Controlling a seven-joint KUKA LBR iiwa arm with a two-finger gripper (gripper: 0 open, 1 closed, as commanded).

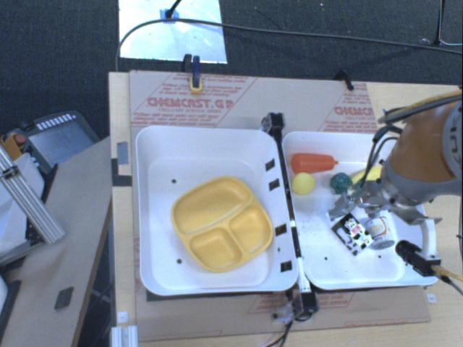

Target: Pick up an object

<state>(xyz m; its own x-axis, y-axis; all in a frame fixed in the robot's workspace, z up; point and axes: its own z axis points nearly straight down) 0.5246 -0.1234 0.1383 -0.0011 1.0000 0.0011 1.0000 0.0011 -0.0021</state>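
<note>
Bench with two white bins [217,139]. My gripper [352,215] sits low in the right one; I cannot tell its state. Beneath it, a half-hidden patterned block [353,232]; nearby, carrot [313,163] and yellow ball [304,183].

Single fixed cam above desk [239,92], angled down, mid-range; both bins in frame: left bin [155,194], right bin [318,266]. Arm [427,150] enters from right.

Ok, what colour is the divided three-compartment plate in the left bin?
Pale yellow plastic divided plate, plain, no pattern; seen clearly in the camera view.
</note>
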